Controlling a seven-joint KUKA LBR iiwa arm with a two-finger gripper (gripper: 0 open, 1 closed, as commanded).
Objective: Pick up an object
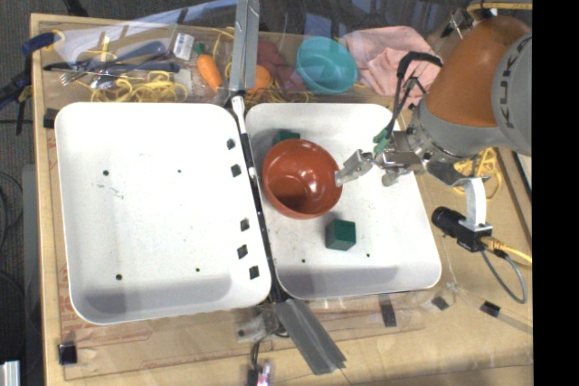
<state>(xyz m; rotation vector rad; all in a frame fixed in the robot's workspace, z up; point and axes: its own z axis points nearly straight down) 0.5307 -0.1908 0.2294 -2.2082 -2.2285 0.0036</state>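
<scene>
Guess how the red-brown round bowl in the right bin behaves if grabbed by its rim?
The red-brown round bowl looks rigid with a glossy sheen, so probably hard plastic and somewhat slippery. It sits upright on a curved underside, so a rim push from the end effector may tilt or slide it toward the small dark green block.

I note the two white bins (pixel 145 221) as smooth plastic with a faint sheen. The red-brown bowl (pixel 299 178) is glossy. The green block (pixel 341 235) looks matt. The bench (pixel 163 348) reads as pale wood. The pink cloth (pixel 389 54) is soft fabric.
</scene>
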